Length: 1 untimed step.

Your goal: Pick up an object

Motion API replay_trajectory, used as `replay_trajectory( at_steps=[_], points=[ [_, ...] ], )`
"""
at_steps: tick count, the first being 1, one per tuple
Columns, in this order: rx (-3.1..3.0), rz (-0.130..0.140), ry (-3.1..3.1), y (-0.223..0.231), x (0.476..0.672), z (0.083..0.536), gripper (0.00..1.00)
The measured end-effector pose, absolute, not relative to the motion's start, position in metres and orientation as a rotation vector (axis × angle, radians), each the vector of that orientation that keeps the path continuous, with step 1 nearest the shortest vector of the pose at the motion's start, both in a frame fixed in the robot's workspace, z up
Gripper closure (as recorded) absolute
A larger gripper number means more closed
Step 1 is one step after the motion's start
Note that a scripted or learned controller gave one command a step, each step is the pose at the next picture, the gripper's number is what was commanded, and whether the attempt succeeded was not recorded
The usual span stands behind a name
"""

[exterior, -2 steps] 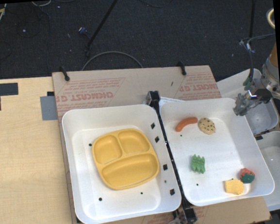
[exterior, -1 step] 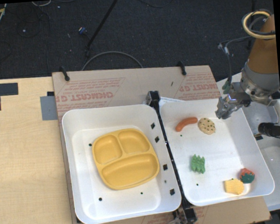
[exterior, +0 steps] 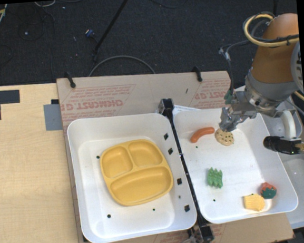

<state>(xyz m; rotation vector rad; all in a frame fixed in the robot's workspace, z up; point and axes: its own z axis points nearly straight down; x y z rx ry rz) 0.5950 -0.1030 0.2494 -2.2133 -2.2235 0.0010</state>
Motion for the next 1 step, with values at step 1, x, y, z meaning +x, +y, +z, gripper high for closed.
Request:
replay_trajectory(
  at_steps=[1],
  points=[
    [-2.214,0.000,-2.225,-0.0518,0.6055,0.2519,1.00]
  ],
)
